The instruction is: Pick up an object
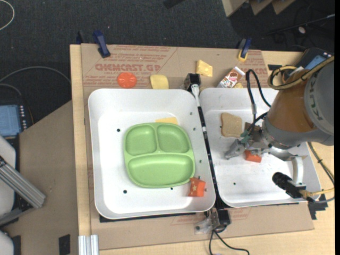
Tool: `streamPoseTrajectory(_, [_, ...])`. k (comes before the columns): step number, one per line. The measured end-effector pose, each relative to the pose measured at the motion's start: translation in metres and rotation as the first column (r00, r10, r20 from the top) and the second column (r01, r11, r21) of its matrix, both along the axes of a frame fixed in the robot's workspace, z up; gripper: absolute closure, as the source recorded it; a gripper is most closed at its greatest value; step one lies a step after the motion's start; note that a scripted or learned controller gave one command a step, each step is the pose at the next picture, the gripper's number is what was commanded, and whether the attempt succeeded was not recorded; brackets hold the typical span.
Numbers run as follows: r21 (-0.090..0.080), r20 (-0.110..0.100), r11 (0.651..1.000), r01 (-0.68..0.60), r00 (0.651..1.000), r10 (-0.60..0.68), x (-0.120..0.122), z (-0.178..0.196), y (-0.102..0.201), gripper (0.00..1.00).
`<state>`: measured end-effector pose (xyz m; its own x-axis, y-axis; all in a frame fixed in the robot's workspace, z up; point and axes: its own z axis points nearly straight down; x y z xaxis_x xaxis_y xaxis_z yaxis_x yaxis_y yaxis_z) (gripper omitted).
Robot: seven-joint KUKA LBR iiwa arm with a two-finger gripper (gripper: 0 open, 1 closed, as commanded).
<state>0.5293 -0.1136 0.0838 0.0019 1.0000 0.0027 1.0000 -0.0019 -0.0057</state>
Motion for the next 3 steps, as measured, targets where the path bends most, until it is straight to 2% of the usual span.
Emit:
streamPoseTrajectory(1, [-0.004, 0.006, 1.000, 0.000, 1.000, 0.000, 0.002, 0.012, -0.001, 1.00])
streamPoseTrajectory(2, [-0.004, 0.014, 1.000, -0.003, 1.000, 0.003, -0.005, 0.105, 0.005, 1.00])
streamPoseTrajectory(3, [-0.001, 0.009, 1.000, -0.010, 1.000, 0.010, -0.016, 0.127, 0.080, 1.00])
